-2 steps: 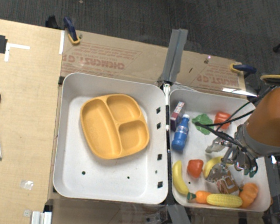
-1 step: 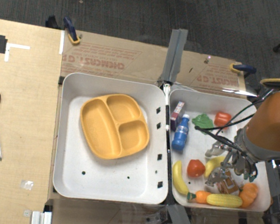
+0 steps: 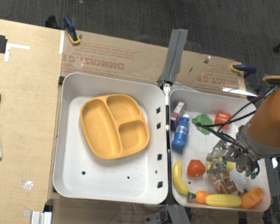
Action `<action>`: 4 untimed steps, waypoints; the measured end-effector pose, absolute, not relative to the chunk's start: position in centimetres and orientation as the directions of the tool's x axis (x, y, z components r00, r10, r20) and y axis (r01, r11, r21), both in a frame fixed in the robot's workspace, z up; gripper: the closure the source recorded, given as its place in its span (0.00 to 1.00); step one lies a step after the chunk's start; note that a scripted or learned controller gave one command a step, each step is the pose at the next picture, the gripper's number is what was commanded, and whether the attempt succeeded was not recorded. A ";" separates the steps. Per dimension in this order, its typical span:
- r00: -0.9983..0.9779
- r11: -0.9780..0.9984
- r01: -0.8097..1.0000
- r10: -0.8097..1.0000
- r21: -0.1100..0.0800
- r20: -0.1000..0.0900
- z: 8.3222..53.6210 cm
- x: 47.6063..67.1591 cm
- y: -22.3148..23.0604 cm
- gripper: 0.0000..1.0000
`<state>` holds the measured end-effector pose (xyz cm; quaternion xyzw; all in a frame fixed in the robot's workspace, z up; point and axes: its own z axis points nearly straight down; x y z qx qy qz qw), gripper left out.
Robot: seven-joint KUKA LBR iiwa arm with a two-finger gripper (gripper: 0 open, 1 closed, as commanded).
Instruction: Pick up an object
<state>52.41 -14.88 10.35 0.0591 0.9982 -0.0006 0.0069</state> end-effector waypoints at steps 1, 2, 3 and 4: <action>-0.972 0.972 0.234 0.234 0.001 -0.007 9.3 53.4 -10.1 1.00; -0.972 0.972 0.234 0.234 0.001 -0.003 9.2 53.2 -10.1 0.00; -0.910 0.911 0.413 0.413 0.005 -0.027 9.7 48.5 -10.0 0.00; -0.876 0.876 0.481 0.481 0.001 -0.003 9.2 49.5 -9.5 0.00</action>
